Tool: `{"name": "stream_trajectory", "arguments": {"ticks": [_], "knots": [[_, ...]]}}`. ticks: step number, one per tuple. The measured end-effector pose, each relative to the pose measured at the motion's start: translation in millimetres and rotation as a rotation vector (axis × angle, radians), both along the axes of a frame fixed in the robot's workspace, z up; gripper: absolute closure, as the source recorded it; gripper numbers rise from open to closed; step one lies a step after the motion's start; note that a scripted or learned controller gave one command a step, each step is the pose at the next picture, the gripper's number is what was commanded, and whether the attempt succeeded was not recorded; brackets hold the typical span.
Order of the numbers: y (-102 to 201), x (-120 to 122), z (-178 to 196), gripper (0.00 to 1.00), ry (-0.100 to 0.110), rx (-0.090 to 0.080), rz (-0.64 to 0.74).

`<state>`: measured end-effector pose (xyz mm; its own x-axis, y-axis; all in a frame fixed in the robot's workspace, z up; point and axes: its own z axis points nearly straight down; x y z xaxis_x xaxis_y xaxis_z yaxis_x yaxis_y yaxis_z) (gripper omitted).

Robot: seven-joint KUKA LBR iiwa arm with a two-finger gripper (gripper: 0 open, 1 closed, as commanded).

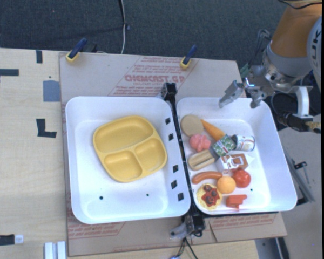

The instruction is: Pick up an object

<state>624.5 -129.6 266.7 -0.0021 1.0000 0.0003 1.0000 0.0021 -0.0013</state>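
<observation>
Pickup was not yet started. Tool (242,93) was seen with fingers spread apart, nothing between them, poised over the right bin's (278,144) far rim. Toy food, including a carrot (213,129) and tomato (241,178), was left lying in that bin. Descent, grasp and lift were judged outstanding.

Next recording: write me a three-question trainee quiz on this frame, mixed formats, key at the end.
1. True or false: the gripper holds a toy between its fingers.
2. The yellow plate lies in: A) the left bin B) the right bin C) on the cardboard.
3. Fill in: the orange carrot lies beside the tan ___ .

Key
1. False; the fingers are spread with nothing between them, above the right bin's far edge.
2. A
3. cookie
</observation>
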Motion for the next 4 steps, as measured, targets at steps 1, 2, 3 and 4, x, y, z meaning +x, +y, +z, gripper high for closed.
{"name": "stream_trajectory", "arguments": {"ticks": [1, 2, 3, 4], "knots": [[56, -14, -86, 0.00, 0.005, 0.001, 0.001], [21, -36, -148, 0.00, 0.004, 0.000, -0.003], [30, -3, -174, 0.00, -0.006, -0.001, 0.000], [34, 36, -187, 0.00, 0.039, 0.007, -0.008]]}}
